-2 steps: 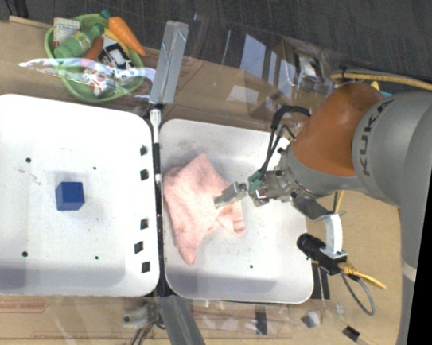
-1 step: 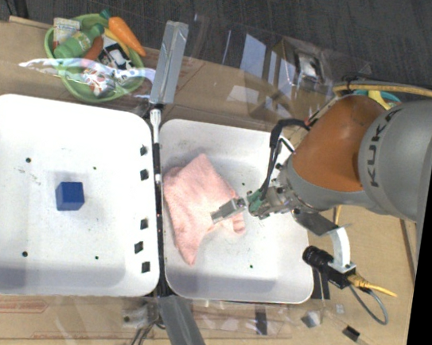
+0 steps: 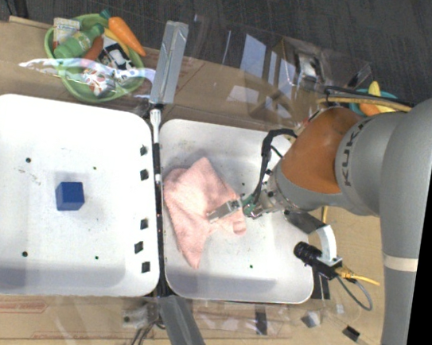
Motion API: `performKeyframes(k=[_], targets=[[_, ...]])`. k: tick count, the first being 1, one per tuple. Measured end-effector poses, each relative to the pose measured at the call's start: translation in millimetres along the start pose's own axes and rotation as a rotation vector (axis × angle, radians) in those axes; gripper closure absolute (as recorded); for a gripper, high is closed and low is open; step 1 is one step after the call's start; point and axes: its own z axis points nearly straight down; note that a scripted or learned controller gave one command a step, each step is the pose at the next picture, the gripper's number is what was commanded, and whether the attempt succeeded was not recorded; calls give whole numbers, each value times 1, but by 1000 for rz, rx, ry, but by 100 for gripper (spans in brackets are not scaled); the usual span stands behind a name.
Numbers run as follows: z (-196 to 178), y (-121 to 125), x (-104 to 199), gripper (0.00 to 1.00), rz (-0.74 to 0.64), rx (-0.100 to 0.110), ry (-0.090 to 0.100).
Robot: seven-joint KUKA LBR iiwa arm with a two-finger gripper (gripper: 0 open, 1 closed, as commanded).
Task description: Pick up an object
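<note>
- Camera view, item 1: left bin (image 3: 28, 248), shallow and white. We note a few small dark specks on its floor.
- Item 2: blue cube (image 3: 70, 195), lying alone on the floor of the left bin. It is left of that bin's centre and well apart from every wall.
- Item 3: right bin (image 3: 269, 276), shallow and white, set just beside the left bin. A row of small black tabs (image 3: 144, 225) runs along the edge where the two meet.
- Item 4: pink cloth (image 3: 190, 196), crumpled in the left half of the right bin. One end lies near the wall shared with the left bin, and a narrower tail trails towards the front wall.
- Item 5: gripper (image 3: 223, 210), low over the right-hand edge of the pink cloth and seemingly touching it. We cannot tell whether it is spread apart or closed on the fabric, and the cloth lies flat in the bin.
- Item 6: arm (image 3: 379, 160), grey, entering from the right. Its orange band (image 3: 319, 155) sits above the right bin's far right corner.
- Item 7: green bowl (image 3: 77, 91) on the bench (image 3: 213, 87), behind the left bin. We see it heaped with mixed small items, among them an orange carrot-shaped piece (image 3: 124, 32).
</note>
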Motion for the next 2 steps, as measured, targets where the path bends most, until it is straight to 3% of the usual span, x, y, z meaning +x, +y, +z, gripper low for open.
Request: performKeyframes(k=[1,2], targets=[[-88,28,-35,0,145,2,-1],[-72,-5,-7,0,-74,4,3]])
